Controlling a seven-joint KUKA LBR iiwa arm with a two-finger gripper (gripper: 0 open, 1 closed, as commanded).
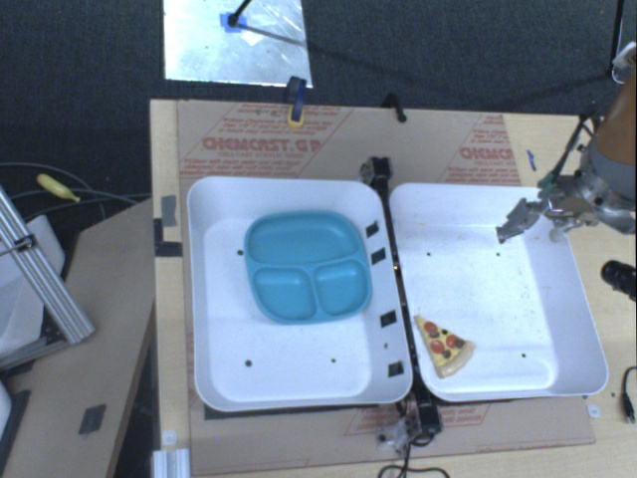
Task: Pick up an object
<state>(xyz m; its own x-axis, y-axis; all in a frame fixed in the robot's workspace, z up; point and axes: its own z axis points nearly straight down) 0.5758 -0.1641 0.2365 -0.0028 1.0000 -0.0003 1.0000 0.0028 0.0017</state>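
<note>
Pizza slice point(442, 345), a toy with red dots on a yellow wedge, lies in the right bin point(557, 371), in its near corner beside the black divider point(390, 267) that joins the two bins. Its crust end points away from the divider. Left of the divider, the left bin point(214, 366) holds a blue plate point(304, 265) with three compartments, set near the bin's middle. Across the right bin from the divider, the gripper point(516, 221) hangs over the far edge, well apart from the pizza slice, with nothing seen in its grasp; its tips merge into one dark shape, so whether they are spread or closed cannot be told. Most of the arm point(612, 152) is cut off at the frame edge. Beyond the divider, the brown board point(438, 142) under the bins bears red lettering, upside down from this camera and too blurred to read with confidence. A small yellow and blue clip point(296, 103) sits at the board's far edge.
</note>
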